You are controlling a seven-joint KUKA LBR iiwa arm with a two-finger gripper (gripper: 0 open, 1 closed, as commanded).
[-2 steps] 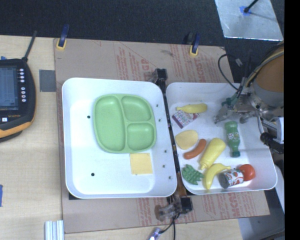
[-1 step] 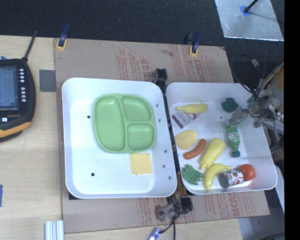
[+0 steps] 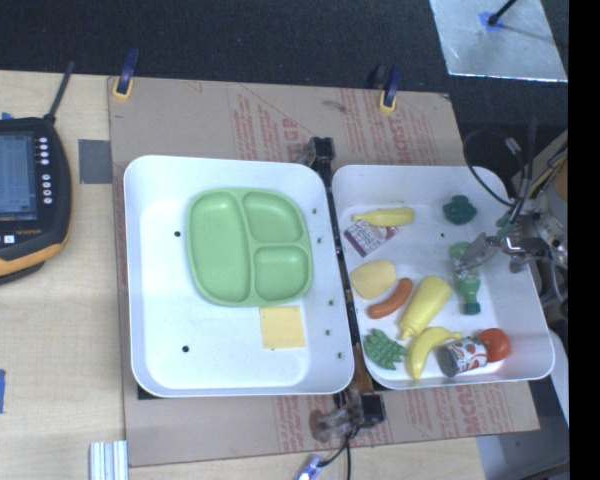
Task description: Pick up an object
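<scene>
2 shallow white bins are seen side by side on the bench: the left white bin (image 3: pixel 150 268) holds a pale green divided plastic plate (image 3: pixel 248 245) and a flat yellow square block (image 3: pixel 282 327), while the right white bin (image 3: pixel 520 353) is crowded with small toys. The two-finger gripper (image 3: pixel 477 253) is seen over the right bin, just right of the bin's middle, directly above a small dark green bottle-shaped toy (image 3: pixel 468 292). Whether its fingers are spread or closed cannot be told, and nothing is visibly held between them.

The likeliest target is judged to be that green bottle toy, which lies just right of a yellow squeeze-bottle toy (image 3: pixel 423 306). A dark green broccoli-like toy (image 3: pixel 459 208) sits above it, apart.

Several failures can be foreseen. A slightly offset descent could let a fingertip land on the bottle toy and tip or push it aside. Since the toy is narrow and smooth-looking, it could slip out on lifting. The yellow bottle could be nudged toward the red sausage toy (image 3: pixel 389 298) and the yellow banana toy (image 3: pixel 426 349) below it. The right bin's wall is near the arm's side, so a wide approach could clip it.
</scene>
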